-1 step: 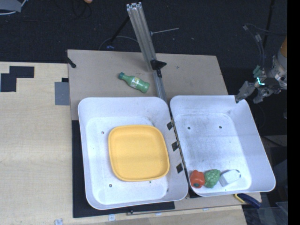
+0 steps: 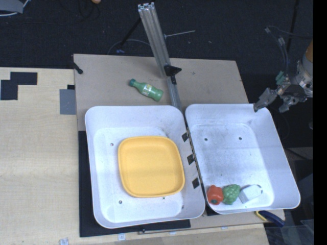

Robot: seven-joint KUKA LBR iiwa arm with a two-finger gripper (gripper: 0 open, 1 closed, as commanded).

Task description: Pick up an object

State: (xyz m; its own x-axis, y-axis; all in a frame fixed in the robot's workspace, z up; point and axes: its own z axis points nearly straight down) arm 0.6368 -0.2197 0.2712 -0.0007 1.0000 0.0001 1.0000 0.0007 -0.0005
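My gripper hovers at the far right corner of the right bin, near its rim. Its two dark fingers stand apart with nothing between them, so it is open. In that bin's near corner lie a red toy vegetable, a green bumpy one and a small white object, side by side and well away from the gripper. A yellow square plate lies flat in the middle of the left bin.
A small green bottle lies on its side on the bench behind the left bin. A slanted aluminium rail runs from the back down to the gap between the bins. Dark clips join the bins' inner walls.
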